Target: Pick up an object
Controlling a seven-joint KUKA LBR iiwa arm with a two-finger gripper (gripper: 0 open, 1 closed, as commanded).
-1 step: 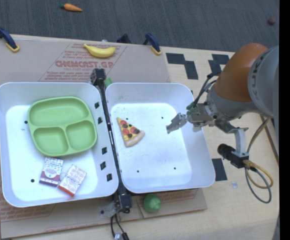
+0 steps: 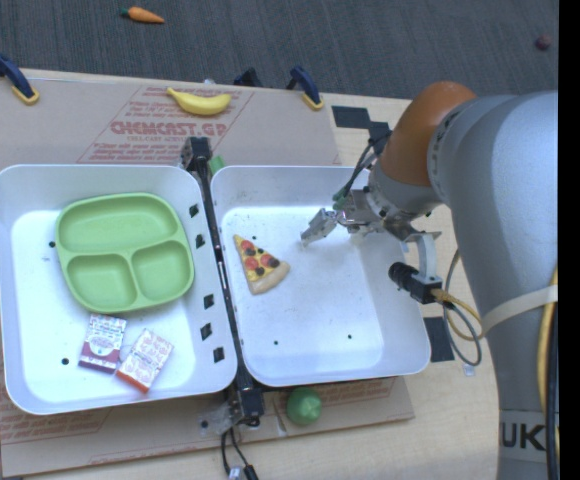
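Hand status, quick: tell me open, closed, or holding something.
Hand: over the right bin, right of the pizza slice, nothing seen held; open or closed cannot be told.

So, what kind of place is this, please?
Probably a robot grasping test bench in a lab: two white bins clamped on cardboard, toy food such as a pizza slice and banana, and a KUKA arm reaching in.

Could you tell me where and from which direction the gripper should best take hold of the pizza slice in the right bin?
The pizza slice lies flat, tip toward the divider, crust toward the bin's middle. I would come straight down from above and close across the narrower part near the tip. The gripper hangs just right of it.
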